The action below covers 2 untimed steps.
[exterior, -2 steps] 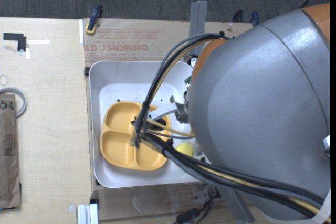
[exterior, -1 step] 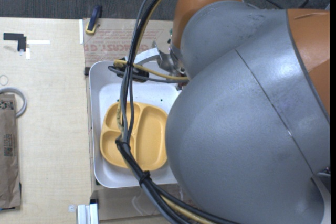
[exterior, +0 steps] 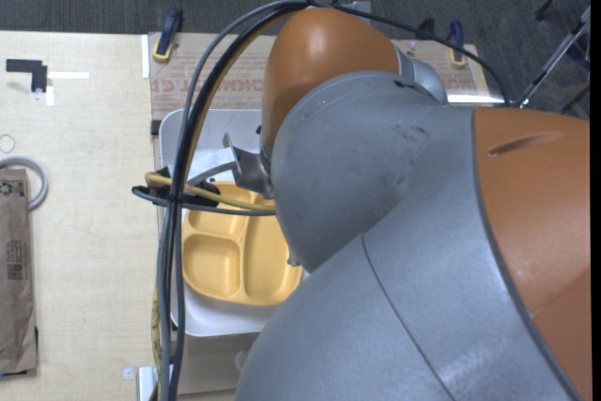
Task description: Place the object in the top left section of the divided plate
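On the far left I see a brown packet [exterior: 16, 268] lying on the pale bench [exterior: 84, 230], well apart from the white bin [exterior: 202, 315]. In that bin sits the yellow divided plate [exterior: 225, 263], 2 of its sections bare. The arm [exterior: 404, 230] covers its right side. I cannot pick out the object, and I cannot tell the gripper's state.
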{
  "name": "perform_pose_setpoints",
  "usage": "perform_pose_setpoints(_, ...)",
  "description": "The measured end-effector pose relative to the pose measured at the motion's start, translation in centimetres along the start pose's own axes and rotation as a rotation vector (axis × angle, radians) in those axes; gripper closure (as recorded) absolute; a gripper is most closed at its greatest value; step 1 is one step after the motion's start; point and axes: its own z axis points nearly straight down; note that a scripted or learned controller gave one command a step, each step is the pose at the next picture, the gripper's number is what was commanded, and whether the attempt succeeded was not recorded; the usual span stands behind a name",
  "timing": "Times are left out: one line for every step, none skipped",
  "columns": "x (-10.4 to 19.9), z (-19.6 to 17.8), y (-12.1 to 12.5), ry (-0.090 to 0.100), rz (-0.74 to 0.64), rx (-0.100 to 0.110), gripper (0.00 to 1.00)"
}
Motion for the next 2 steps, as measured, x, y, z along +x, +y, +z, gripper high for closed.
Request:
perform_pose_setpoints(5.5, 9.9, 1.3, -0.001, 0.004, 0.000, 0.00)
perform_pose_setpoints(9.5, 2.7, 8.2, -0.002, -0.214, 0.000, 0.00)
